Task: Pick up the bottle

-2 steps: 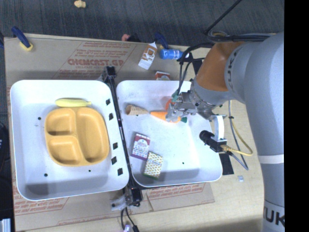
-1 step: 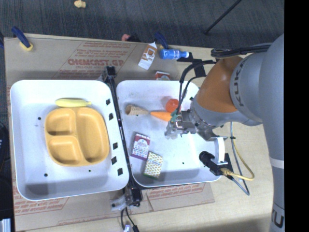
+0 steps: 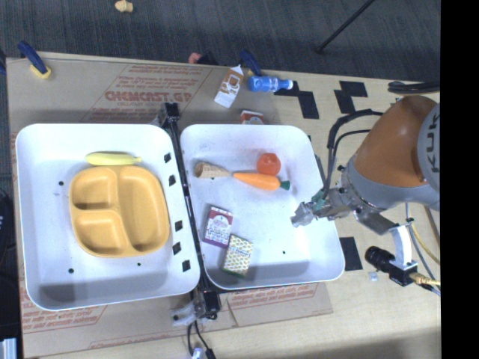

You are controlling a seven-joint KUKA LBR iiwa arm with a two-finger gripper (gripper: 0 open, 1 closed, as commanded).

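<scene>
The bottle (image 3: 268,84), blue with a pale cap end, lies on its side on the desk (image 3: 112,88) beyond the far edge of the right bin (image 3: 318,264), outside both bins. A small carton (image 3: 229,87) lies just beside it on the desk, and a small red-and-white packet (image 3: 252,116) rests against the right bin's far rim.

The pincer (image 3: 305,214) is low over the right bin, near its right edge, well apart from the bottle. Whether it is apart or together cannot be told; nothing is visible in it.

Inside the right bin lie a carrot (image 3: 258,180), a tomato (image 3: 269,163) touching it on the far side, a tan piece of bread (image 3: 212,172) at the carrot's tip, a purple box (image 3: 218,226) and a green patterned box (image 3: 238,256) near the front edge.

The left bin (image 3: 37,275) holds a yellow divided plate (image 3: 120,209) at its centre, with a banana (image 3: 113,158) just beyond the plate.
</scene>
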